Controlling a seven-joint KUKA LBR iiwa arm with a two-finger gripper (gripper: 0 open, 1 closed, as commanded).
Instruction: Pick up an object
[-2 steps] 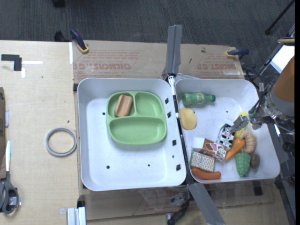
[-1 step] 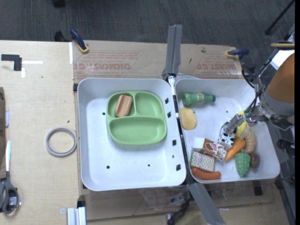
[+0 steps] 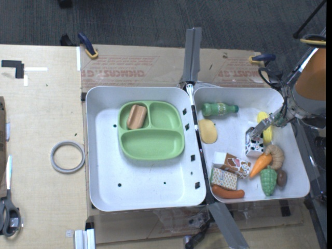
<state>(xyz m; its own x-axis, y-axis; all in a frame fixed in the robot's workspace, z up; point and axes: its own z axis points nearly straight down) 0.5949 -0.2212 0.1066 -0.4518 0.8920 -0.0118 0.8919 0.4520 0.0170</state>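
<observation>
Behind bins, cardboard (image 3: 129,66) (mirrored print, unreadable)

bench (image 3: 41,113) — two white bins (image 3: 98,185) side by side, tape ring (image 3: 67,156), scissors (image 3: 9,214) at left edge

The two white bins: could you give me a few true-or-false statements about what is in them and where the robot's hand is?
1. The green divided plate sits in the left bin. True.
2. The bread roll lies in the right bin. False: it rests in the plate's upper-left compartment.
3. The gripper is over the right bin. True.
4. The green bottle stands upright. False: it lies on its side.
5. The carrot is in the right bin. True.
</observation>
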